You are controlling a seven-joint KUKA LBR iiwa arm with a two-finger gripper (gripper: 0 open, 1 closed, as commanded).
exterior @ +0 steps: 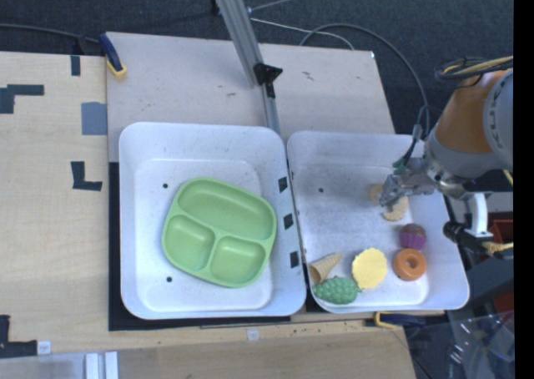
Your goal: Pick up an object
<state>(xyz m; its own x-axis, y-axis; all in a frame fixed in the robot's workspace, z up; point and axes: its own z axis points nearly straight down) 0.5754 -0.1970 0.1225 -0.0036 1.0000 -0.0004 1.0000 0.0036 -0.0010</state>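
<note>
Looking down on the right bin (334,156), we see a small tan, biscuit-like piece (390,204) lying on its floor in the right half, with the gripper (399,189) low over it. Its dark fingertips overlap the piece's upper edge, but we cannot tell whether they are spread or closed, nor whether the piece sits between them.

Just below and to the right of that piece are a purple toy (411,236) and an orange ring (410,264), close to each other. Along the near wall sit a yellow disc (369,268), a green bumpy toy (336,290) and a tan cone (324,266), bunched together. The upper and left parts of this bin's floor are bare white, giving open room there; the near right corner is crowded.

The left bin (138,152) touches the right one along their shared rim and holds a green divided plate (219,231), set slightly askew, with a white margin all round it.

We can read no writing or labels on anything.

The arm (471,123) comes in from the right, its orange band above the wrist, bent down toward the bin. A slanted metal bar (238,14) crosses the bench (50,118) above the bins.
</note>
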